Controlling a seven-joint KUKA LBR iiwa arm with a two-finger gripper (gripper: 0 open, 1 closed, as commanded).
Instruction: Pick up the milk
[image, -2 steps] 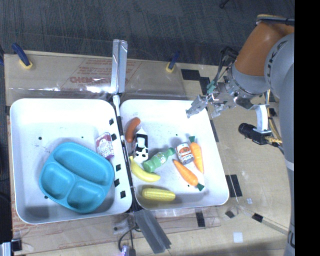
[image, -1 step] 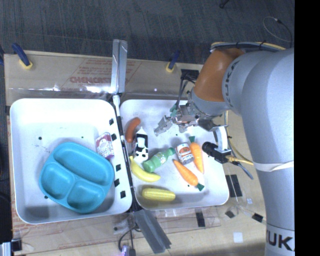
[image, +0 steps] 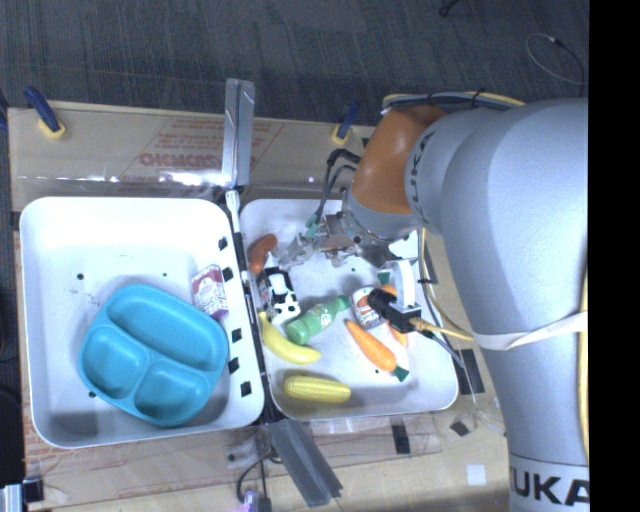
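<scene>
The milk (image: 281, 295) is a small carton with black and white cow patches. It lies in the right bin (image: 440, 385) close to the left wall, between a brown sausage (image: 260, 252) and a banana (image: 288, 343). My gripper (image: 322, 240) hangs over the far part of the right bin, up and to the right of the milk and apart from it. The grey arm with its orange band (image: 385, 165) covers the bin's right side. Nothing shows in the gripper.
Around the milk lie a green bottle (image: 318, 318), a carrot (image: 375, 347), a corn cob (image: 316, 388) and a small orange and white package (image: 368, 310). The left bin (image: 60, 230) holds a blue divided plate (image: 152, 353) and a red and white packet (image: 209, 291).
</scene>
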